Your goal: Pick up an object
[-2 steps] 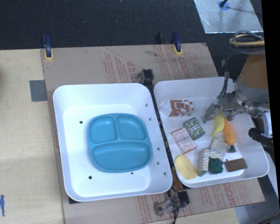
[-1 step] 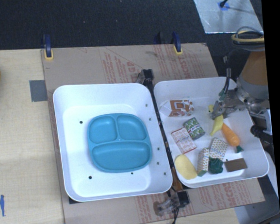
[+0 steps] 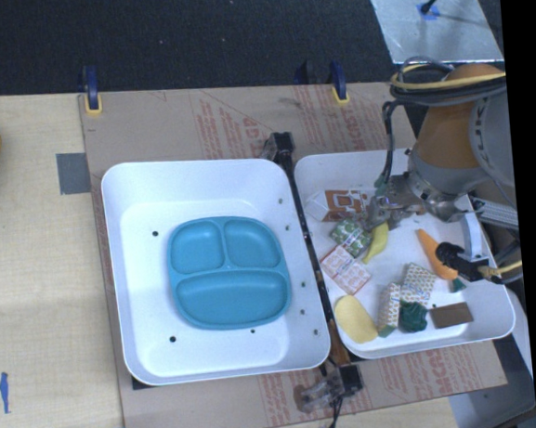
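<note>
- Two bins sit side by side on the counter (image 3: 40, 275), the left bin (image 3: 128, 267) touching the right bin (image 3: 501, 323).
- A divided plate (image 3: 228, 270) lies in the middle of the left bin.
- Small objects crowd the right bin: a banana (image 3: 377, 241) near its middle, a carrot (image 3: 429, 245) to its right, a lemon (image 3: 355, 318) at the front-left.

We've got one fixed cam above the bench (image 3: 43, 303), looking down at a slant. It sits far enough back to take in both bins: left bin (image 3: 137, 266) at centre, right bin (image 3: 488, 329) toward 3 o'clock, w/ dark floor (image 3: 187, 29) at 12 o'clock.
</note>
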`<state>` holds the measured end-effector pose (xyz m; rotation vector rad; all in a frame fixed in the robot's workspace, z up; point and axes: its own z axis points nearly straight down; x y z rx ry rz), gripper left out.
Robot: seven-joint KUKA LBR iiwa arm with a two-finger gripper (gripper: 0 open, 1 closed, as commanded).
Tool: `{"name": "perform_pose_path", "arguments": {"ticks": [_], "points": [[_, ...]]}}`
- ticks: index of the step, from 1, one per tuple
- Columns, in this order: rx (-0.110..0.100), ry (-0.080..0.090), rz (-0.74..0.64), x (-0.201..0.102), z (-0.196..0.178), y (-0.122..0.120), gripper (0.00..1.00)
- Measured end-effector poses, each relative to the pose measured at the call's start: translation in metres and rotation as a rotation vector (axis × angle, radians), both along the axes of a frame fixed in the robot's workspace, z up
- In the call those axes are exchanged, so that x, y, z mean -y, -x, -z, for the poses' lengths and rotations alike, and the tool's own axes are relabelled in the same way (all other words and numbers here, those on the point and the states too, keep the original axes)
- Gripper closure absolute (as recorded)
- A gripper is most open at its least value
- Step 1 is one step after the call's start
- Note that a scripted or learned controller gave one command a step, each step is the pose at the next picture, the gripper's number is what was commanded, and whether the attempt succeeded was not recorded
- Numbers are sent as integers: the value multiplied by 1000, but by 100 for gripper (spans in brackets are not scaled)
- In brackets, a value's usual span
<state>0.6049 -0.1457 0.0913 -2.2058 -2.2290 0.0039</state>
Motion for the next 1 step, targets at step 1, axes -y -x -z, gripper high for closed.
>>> {"name": "perform_pose_path", "arguments": {"ticks": [1], "points": [[13,0,-2,-83,-108,-12,100]]}}
